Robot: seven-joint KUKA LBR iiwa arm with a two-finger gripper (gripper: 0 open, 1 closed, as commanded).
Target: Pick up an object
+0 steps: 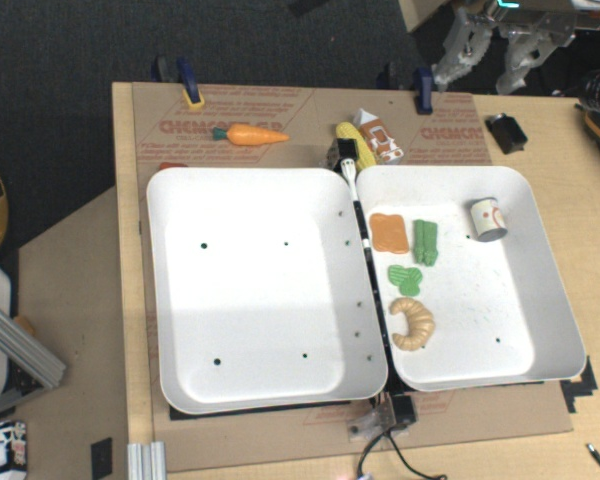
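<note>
White right bin (pixel 540 268) holds my targets; my pincer (pixel 490 56) hangs open, well beyond it. The croissant (pixel 413 324) hugs the wall, risking a blocked grasp.

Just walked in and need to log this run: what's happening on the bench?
The arm's hand is up at the far right corner, above the bench and away from both bins, with nothing between its fingers. The right bin holds a croissant, two green pieces, an orange slab and a small can. A carrot lies on the board behind the left bin. Nothing has been picked up yet.
</note>
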